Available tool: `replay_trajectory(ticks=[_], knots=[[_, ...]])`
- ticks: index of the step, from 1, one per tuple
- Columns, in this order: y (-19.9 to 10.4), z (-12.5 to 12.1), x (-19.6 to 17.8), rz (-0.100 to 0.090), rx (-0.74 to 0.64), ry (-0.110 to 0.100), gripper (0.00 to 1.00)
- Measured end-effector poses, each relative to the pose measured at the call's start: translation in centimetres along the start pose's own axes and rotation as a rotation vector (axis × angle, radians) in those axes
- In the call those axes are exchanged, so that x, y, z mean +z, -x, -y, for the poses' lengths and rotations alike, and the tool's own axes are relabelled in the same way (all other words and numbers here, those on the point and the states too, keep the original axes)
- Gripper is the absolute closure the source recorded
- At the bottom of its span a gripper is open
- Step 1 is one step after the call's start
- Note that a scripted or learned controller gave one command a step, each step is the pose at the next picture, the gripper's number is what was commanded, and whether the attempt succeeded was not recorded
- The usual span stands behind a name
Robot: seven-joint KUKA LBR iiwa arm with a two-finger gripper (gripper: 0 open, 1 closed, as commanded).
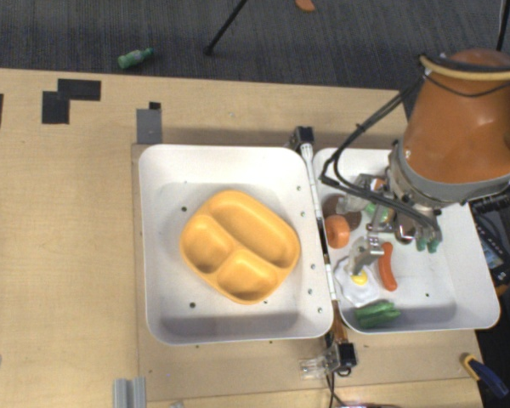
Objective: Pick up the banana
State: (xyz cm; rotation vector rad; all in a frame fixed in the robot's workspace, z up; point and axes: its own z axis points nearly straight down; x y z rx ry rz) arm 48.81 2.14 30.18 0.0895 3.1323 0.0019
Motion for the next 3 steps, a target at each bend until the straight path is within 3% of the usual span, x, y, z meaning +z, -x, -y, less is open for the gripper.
replay_trajectory(ticks=[1,2,3], knots=[[7.2,2.5,6.7,-0.003,0.12,0.0,0.0],[3.2,4.1,1.4,-0.002,0.592,-0.002,0.0],[4.3,3.9,6.6,-0.004,0.322,-0.001,0.0]])
